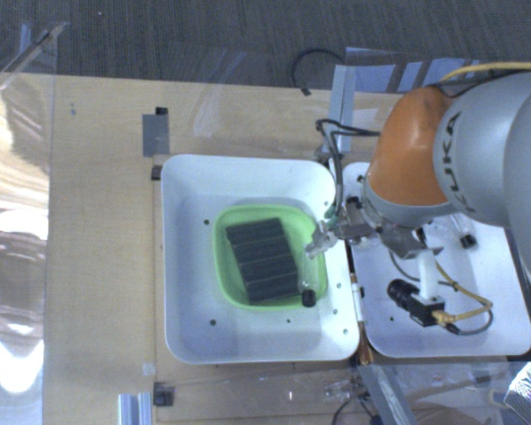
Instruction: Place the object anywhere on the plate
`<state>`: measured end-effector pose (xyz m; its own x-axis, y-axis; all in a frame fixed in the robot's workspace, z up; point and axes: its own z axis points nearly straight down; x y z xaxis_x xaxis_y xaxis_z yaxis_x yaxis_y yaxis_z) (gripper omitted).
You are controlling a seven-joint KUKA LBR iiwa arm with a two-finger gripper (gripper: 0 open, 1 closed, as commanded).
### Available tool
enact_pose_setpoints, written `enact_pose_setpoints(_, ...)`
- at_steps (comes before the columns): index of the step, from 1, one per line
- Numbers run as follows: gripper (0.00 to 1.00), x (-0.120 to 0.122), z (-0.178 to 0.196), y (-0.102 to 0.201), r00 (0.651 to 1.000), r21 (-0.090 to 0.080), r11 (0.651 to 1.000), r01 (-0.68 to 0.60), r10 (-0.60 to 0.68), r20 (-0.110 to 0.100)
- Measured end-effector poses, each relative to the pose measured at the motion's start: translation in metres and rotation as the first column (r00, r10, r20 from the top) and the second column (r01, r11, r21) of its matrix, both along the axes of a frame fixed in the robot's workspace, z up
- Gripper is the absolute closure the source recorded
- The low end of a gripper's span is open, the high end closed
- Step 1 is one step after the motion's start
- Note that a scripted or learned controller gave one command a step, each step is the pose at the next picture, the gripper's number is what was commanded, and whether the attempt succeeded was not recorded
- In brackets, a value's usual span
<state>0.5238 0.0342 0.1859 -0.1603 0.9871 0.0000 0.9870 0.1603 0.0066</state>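
Note:
A dark grey ridged block [263, 260] lies flat on the green plate [227, 282] in the left bin, slightly tilted, filling most of the plate's middle. My gripper [321, 240] hangs over the plate's right rim, just to the right of the block and apart from it. Nothing shows between the gripper and the block. The grey arm with its orange band [407, 162] reaches in over the divide between the two bins.
The left white bin [186, 326] holds the plate. A small black item [308, 298] sits at the plate's lower right rim. The right white bin [496, 326] lies under the arm. Bare wooden bench [88, 237] stretches to the left.

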Motion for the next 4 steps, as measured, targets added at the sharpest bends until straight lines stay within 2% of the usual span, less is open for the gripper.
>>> enact_pose_setpoints(1, 0.0, 0.013, 0.0, -0.046, 1.0, -0.001, 1.0, -0.005, 0.005, 0.001)
enact_pose_setpoints(2, 0.0, 0.016, 0.035, -0.1, 1.0, -0.002, 1.0, 0.024, -0.024, 0.001)
enact_pose_setpoints(3, 0.0, -0.035, 0.126, -0.131, 0.993, -0.002, 0.993, 0.119, -0.119, 0.003)
enact_pose_setpoints(4, 0.0, -0.035, 0.089, -0.105, 0.979, 0.0, 0.979, 0.202, -0.202, 0.0)
